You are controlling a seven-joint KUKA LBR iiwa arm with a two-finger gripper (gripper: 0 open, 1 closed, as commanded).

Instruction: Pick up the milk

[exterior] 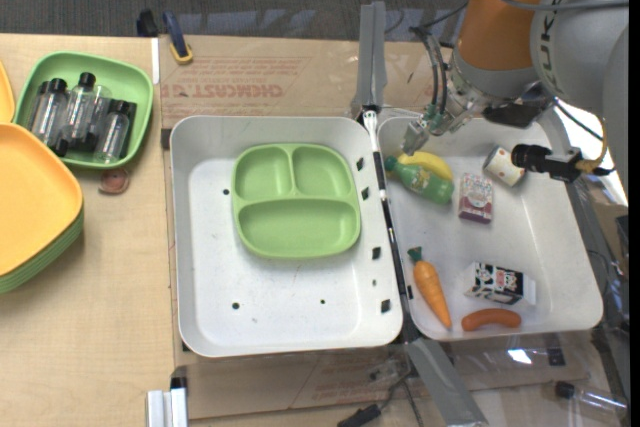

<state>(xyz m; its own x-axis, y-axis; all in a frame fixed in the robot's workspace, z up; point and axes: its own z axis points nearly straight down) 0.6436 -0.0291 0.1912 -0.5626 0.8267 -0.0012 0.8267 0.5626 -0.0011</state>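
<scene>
Still the approach step — the tool [436, 122] hovers near the banana [424, 162], can't tell its state. Next move: shift over to the milk [496, 284] — well apart, by the sausage [491, 319].

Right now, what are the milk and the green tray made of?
The milk looks like a small printed carton, probably cardboard or a plastic toy: boxy edges, matte black-and-white cow pattern. The green tray looks like moulded plastic: one even colour, rounded dividers, soft sheen.
</scene>
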